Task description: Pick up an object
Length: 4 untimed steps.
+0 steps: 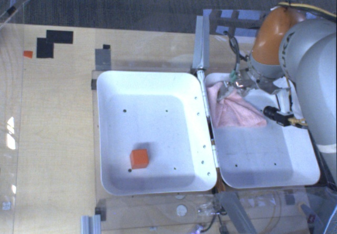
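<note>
Two candidates sit on the surface, and only one lies within reach of the jaws as they stand. The pink cloth (234,109) is heaped in the upper left part of the right bin (274,172), against the divider between the bins. The gripper (235,83) sits right over the cloth's upper edge, touching it or nearly so; whether the jaws are apart or clamped on fabric cannot be told from this angle. The cloth spreads from the gripper downward and to the right, its long axis on that diagonal, with a peak of fabric rising toward the gripper. The orange cube (139,158) lies well away in the left bin (113,122), far across the divider from the cloth.
</note>
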Each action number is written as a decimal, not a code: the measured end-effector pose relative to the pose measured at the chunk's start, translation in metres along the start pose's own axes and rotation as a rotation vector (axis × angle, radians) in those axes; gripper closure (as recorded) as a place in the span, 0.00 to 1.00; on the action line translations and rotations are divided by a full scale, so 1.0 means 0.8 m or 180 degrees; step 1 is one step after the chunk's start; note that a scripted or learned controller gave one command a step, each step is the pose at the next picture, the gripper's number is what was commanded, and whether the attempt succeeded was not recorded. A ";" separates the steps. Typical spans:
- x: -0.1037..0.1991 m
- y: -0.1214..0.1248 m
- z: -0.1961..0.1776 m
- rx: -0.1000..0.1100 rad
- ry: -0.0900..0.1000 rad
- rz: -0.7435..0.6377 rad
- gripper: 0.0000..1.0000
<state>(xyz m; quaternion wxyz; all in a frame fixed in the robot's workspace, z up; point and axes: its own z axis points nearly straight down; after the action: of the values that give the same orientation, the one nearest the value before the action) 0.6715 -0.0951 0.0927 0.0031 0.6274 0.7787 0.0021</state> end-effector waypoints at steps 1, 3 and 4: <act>-0.035 -0.083 -0.001 -0.0032 -0.0020 -0.0548 0.00; 0.051 -0.013 -0.120 -0.0023 -0.0009 -0.0688 0.00; -0.031 -0.068 -0.006 -0.0019 -0.0009 -0.0358 0.00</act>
<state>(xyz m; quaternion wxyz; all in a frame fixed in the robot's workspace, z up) 0.6236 -0.1312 0.0972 0.0063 0.5826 0.8128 0.0033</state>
